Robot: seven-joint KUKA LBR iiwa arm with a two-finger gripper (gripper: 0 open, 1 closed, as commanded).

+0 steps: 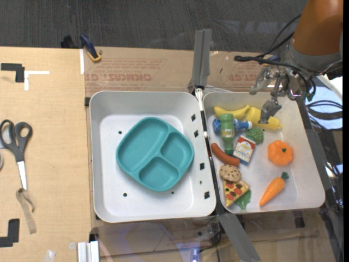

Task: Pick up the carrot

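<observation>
One carrot [272,190] lies diagonally (green top seemingly upper-right).

The orange carrot [273,189] lies slantwise, green top up, near the right bin's [305,203] front corner.

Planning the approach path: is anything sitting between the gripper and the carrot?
Yes. The gripper hangs over the far end of the right bin, above the yellow toy. The carrot lies near the front, and the orange pumpkin sits roughly on the line between them.
</observation>
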